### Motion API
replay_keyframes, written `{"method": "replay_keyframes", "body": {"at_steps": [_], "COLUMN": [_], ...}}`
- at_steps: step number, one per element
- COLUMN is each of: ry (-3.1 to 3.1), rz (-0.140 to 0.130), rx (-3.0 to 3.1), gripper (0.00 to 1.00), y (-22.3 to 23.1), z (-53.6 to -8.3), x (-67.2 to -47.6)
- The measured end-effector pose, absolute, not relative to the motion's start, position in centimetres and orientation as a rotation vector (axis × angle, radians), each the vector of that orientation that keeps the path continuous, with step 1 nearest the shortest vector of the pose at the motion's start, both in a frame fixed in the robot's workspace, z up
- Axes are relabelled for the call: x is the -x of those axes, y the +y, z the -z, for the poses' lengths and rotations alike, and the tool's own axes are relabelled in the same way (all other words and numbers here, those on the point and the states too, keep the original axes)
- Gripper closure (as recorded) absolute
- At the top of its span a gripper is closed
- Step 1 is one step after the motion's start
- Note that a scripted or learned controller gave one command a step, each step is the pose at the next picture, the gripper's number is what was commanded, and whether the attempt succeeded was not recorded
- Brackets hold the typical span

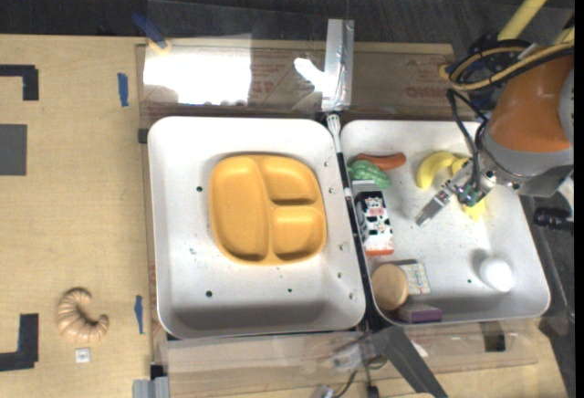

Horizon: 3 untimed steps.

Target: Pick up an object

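Hovering fingers point(438, 202), state unclear (blurred) | banana point(436, 168) just above-left | right bin point(525, 232)

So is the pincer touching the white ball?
Apart. The camera view shows bare white bin floor between the pincer and the white ball, which sits nearer the bin's front corner.

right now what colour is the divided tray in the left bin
Yellow-orange all over, plain with no pattern. The tray shows best in the camera view, in the left bin.

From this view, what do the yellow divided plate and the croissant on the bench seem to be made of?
Divided plate: probably moulded plastic, with a smooth, even yellow-orange surface and soft sheen. Croissant: likely a plastic or rubber toy, tan and ridged; too small to be sure.
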<state>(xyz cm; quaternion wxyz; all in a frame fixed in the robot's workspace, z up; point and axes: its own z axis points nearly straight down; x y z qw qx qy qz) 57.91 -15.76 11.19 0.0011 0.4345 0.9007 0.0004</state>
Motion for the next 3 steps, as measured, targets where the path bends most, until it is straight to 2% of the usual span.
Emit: {"method": "replay_keyframes", "body": {"at_steps": [1,2,3], "ry": [2.572,2.741,2.421], "rz": [-0.003,0.009,0.049], "rx": [-1.792,-1.584,-2.043], "gripper": [0.0,0.0,0.0], "y": [-11.8,-14.6,-11.9], "z": [-8.8,-8.9,-8.7], "x": [-56.9,-63.9,-65.7]}}
